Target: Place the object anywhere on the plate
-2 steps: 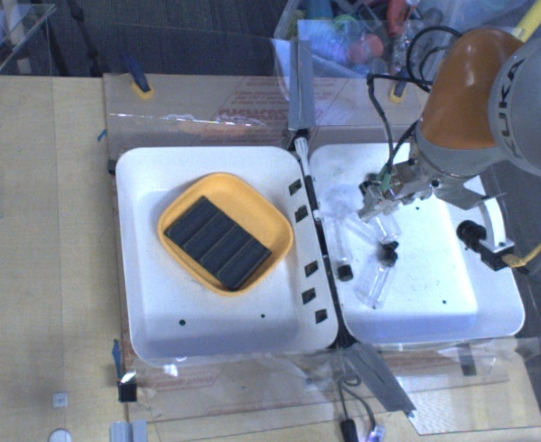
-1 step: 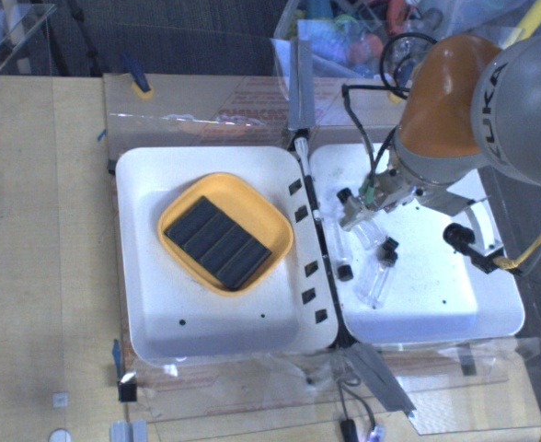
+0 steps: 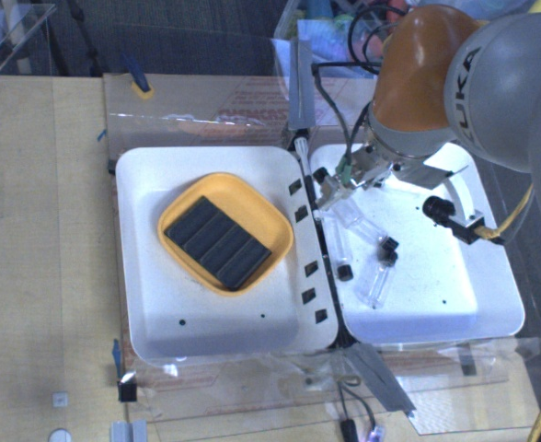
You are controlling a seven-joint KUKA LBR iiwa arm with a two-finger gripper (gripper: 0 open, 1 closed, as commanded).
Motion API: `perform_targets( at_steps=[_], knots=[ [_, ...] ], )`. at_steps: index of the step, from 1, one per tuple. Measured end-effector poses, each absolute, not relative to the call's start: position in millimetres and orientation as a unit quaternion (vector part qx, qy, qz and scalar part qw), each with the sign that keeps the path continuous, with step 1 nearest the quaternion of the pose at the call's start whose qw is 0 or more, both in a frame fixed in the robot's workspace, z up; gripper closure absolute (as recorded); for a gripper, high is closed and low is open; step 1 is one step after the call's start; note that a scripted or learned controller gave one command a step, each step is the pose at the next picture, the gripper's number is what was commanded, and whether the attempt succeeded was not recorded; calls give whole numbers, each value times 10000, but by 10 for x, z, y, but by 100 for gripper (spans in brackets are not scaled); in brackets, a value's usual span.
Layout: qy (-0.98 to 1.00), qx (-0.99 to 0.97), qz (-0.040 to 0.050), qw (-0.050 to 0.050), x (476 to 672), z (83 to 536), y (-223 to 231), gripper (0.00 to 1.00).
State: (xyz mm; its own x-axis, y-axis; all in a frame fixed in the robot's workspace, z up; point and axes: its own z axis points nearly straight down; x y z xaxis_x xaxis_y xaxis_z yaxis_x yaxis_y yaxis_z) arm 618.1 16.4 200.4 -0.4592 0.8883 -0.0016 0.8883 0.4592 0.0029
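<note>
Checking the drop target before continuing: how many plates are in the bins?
1. A yellow plate lies in the left bin, with a dark ridged block on it. The arm may hide part of the right bin.

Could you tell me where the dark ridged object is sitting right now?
The dark ridged object lies on the yellow plate in the left bin of the camera view.
</note>
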Motion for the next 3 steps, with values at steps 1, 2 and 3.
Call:
perform_targets(
  at_steps=[1,2,3],
  knots=[
    [9073,4204,1,-12,5981,1844,343,100],
    [9241,3820,1,-11,5703,1844,787,100],
    [9241,3822,2,-11,5704,1845,783,0]
  ],
)
